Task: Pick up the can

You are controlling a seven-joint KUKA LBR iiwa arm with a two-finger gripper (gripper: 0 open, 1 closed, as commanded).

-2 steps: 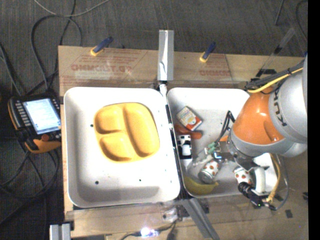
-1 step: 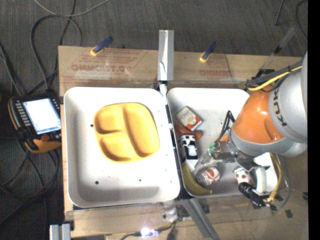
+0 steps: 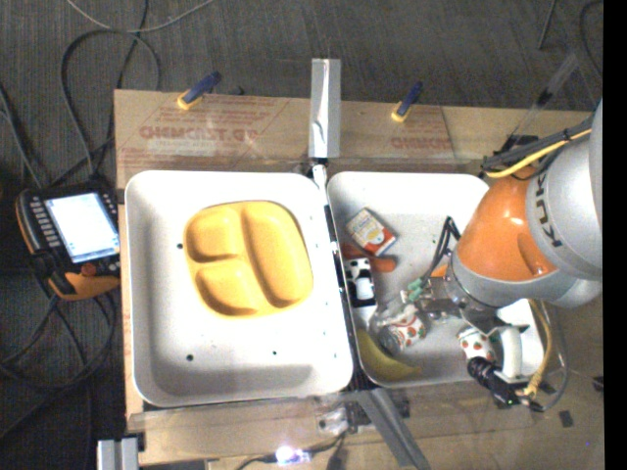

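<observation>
The can (image 3: 404,328), silvery white with red marks, lies on its side in the front part of the right bin (image 3: 421,196). My gripper (image 3: 429,299) hangs just above and slightly right of it, reaching in from the grey and orange arm (image 3: 509,243). The can's upper right end is under the gripper, and I cannot tell whether they touch.
A yellow banana (image 3: 385,360) lies right in front of the can. An orange-white carton (image 3: 369,229), an orange piece (image 3: 377,259) and a black-white item (image 3: 361,284) sit along the bin's left side. A red-spotted white object (image 3: 477,342) lies front right. The left bin holds a yellow divided tray (image 3: 249,257).
</observation>
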